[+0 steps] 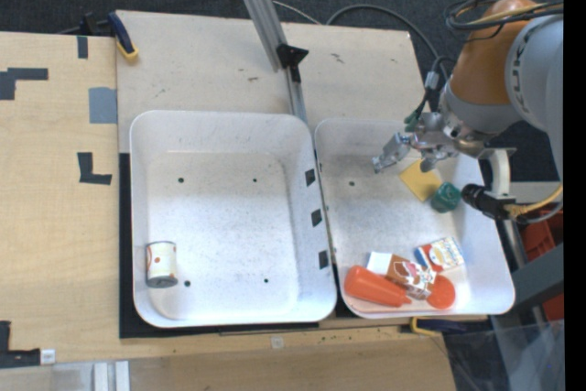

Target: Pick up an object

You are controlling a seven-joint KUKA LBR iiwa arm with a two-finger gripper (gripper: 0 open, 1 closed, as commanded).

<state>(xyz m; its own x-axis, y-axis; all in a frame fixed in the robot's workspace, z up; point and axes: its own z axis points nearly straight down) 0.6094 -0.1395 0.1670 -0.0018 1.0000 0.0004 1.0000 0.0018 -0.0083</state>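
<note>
Orange carrot toy (377,287) lies at the right bin's (352,162) front edge. Tool (403,151), grip state unclear, hovers beside a yellow block (420,181), well behind the carrot.

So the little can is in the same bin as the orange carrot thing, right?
Not quite. The camera view shows the little can alone in the left bin, near its front left corner. The orange carrot thing lies in the right bin, along the front edge beside some small packets.
</note>
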